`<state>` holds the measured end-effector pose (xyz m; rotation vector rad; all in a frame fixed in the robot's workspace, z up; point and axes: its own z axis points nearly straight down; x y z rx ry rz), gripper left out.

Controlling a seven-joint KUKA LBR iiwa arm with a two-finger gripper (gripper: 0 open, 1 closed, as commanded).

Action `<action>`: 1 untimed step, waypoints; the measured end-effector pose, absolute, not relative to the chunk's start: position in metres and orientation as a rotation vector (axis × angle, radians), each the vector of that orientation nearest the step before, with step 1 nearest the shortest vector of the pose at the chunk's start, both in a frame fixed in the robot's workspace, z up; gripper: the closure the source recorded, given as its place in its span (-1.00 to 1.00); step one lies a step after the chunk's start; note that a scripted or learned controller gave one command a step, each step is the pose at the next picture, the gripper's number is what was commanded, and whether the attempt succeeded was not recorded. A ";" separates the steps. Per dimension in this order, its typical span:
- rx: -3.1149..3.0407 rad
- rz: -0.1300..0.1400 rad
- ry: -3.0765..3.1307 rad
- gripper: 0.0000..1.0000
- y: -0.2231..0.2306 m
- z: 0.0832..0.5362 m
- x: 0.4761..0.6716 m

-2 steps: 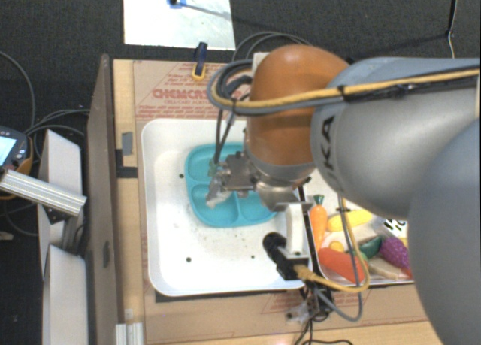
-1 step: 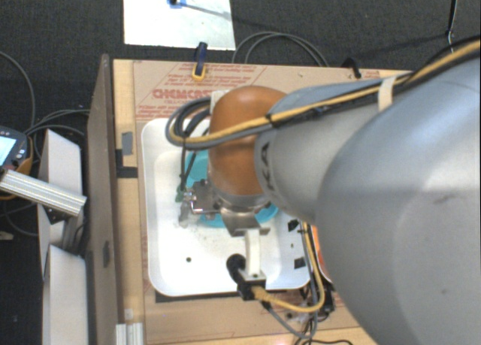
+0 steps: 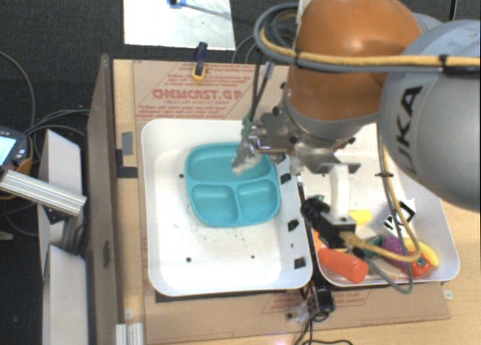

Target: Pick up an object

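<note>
Looming over the whole bench is the arm (image 3: 376,88), its orange dome and grey casing blocking a good part of the right bin (image 3: 443,249). The left bin (image 3: 169,261) sits just beside it, wide and white, resting on brown cardboard printed with red lettering. In the left bin lies a teal divided plate (image 3: 229,193) (three compartments, one long across the top and two below), flat on the floor, toward the bin's right half. The gripper (image 3: 244,157) hangs over the plate's upper right part, its metal tip at the rim of the long compartment. Whether it is spread or clenched I cannot tell from here, and nothing shows caught in it. Over in the right bin, a heap of small things crowds the near edge: an orange-red piece (image 3: 344,264), a purple one (image 3: 392,246), a bit of yellow (image 3: 359,217), tangled with cables.
</note>
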<state>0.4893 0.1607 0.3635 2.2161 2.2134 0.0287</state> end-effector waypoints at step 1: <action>2.211 0.006 2.229 1.00 0.164 0.365 0.488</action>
